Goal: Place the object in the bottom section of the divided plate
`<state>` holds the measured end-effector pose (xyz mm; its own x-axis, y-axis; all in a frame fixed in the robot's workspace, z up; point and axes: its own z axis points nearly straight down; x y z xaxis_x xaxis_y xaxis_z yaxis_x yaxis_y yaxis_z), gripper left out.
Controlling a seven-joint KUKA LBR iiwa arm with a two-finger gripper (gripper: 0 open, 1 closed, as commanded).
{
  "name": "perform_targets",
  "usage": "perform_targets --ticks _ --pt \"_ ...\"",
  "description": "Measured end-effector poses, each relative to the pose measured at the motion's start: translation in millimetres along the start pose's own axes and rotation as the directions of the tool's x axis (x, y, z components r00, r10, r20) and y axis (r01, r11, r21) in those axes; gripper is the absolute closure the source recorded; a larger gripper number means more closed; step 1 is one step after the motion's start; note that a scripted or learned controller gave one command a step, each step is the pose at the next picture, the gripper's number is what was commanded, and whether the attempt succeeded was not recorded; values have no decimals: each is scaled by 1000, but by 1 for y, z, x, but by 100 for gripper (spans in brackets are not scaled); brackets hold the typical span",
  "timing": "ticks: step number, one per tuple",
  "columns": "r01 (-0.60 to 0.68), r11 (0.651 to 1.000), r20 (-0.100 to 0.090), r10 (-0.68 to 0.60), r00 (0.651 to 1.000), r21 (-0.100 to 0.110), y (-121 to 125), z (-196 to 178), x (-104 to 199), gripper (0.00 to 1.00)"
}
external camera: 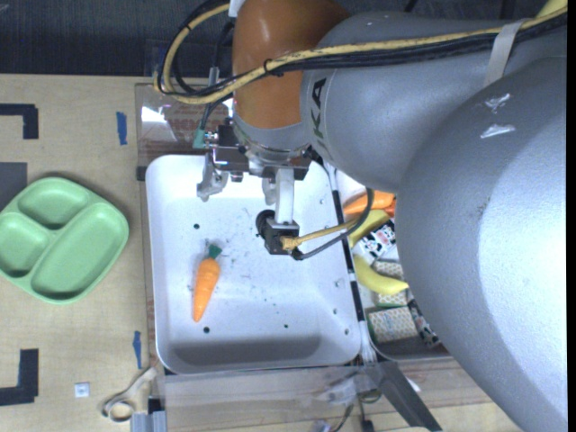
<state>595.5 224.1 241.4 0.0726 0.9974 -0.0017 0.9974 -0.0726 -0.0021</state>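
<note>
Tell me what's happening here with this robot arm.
The robot arm's end effector hangs over the left white bin. An orange toy carrot lies loose on the bin floor, apart from the end effector. The green divided plate sits on the bench left of the bin; the carrot is not yet on it.

Pale wooden bench top [76, 349] evenly lit, black angular marks [31, 122] painted along its left edge, short strips of blue tape [121, 128] stuck on, dark backdrop [81, 21] set behind
</note>
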Motion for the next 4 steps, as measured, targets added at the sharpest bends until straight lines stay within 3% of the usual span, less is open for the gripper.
perform_targets --ticks 1,2,3,4 --pt "1 1000 1 -1 1000 0 0 -9 1 100" --pt "195 981 -1 -195 981 -4 47 50 4 100" --pt "195 981 -1 -195 981 -6 47 40 5 100" --pt "-90 996 -1 90 996 -3 71 -48 -4 100"
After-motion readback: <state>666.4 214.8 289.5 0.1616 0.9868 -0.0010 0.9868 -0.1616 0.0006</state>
